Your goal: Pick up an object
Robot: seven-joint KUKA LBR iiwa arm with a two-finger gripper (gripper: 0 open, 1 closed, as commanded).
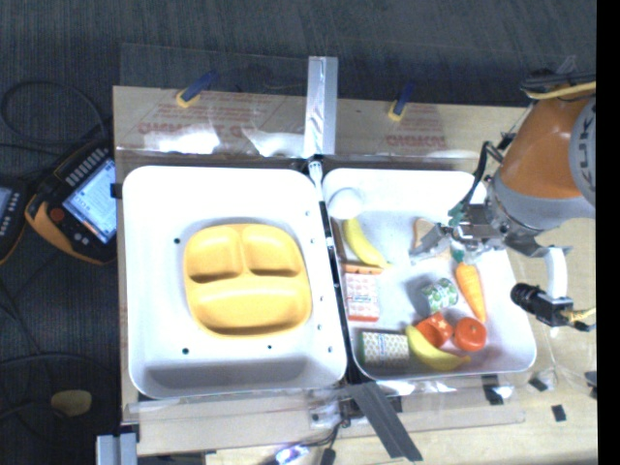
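Observation:
The right bin [509, 352] holds several toy foods. An orange carrot [470, 291] lies along its right side. A yellow banana [360, 243] lies at the left, and a tan wedge [423, 232] lies near the middle. At the front are a red tomato [471, 334], a red pepper [435, 327], a second banana [433, 355] and a green-white piece [442, 294]. My gripper [455, 237] hangs low over the bin's upper right, just above the carrot's top end and right of the tan wedge. The wrist hides its tips.
The left bin [155, 260] carries a yellow divided tray [247, 277]. A red-white box [361, 294], a patterned box [385, 345] and a white round cap [344, 201] sit on the right bin's left side. A handheld pendant [82, 206] lies off the bench at left.

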